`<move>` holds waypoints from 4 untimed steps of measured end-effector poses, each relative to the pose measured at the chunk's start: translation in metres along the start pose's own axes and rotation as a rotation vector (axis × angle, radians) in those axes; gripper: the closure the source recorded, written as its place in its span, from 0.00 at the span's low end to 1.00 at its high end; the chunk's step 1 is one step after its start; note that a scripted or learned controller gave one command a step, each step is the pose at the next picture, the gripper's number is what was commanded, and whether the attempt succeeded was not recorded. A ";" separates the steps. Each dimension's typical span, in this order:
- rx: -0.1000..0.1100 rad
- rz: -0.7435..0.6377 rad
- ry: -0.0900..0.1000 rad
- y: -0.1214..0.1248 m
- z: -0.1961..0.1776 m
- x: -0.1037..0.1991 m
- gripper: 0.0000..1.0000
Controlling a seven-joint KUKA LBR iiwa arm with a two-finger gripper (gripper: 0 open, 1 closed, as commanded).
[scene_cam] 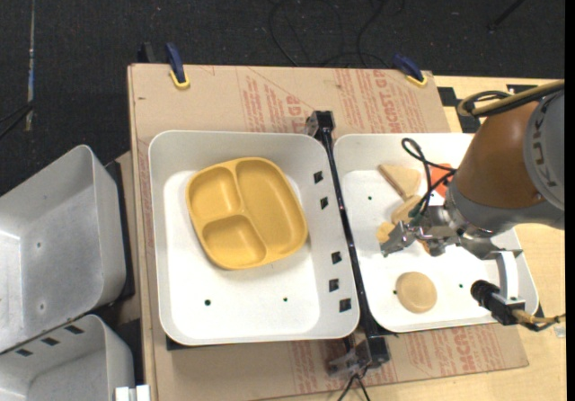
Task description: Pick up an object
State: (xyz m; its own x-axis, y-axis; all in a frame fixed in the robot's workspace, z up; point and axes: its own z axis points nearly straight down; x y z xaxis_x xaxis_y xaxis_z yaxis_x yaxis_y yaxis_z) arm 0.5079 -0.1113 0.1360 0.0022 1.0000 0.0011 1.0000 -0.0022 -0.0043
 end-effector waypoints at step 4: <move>-0.010 -0.005 -0.003 -0.004 -0.085 -0.008 1.00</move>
